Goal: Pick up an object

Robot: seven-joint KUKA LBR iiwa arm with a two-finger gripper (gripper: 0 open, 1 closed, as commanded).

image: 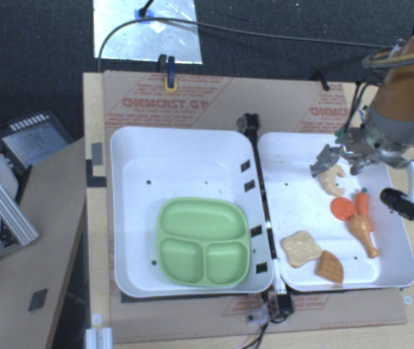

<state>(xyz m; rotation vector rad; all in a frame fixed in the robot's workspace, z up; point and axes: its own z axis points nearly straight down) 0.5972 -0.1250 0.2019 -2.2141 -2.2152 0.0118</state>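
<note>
Nothing has been lifted yet, as far as this view shows. The gripper (340, 160) hangs low over the far part of the right bin (294, 151), its jaws spread open, one finger reaching out toward the bin divider and the other closer to the arm. No object sits clamped between them, so I judge the task to be at the approach or descent stage, with the closing and the lift left to do.

The likeliest target is the pale beige piece (331, 182), which lies just beneath and slightly nearer the camera than the jaws, partly overlapped by them; whether the fingers touch it I cannot tell. Just beyond it on the near side lie the red round piece (342, 208) and the orange carrot (364, 224), touching each other, near the jaws but outside their span. Further off toward the front of the same bin rest the toast slice (301, 249) and the waffle wedge (330, 266), side by side and well apart from the jaws. In the left bin (141, 158), far across the divider, sits a green divided plate (203, 241)
</note>
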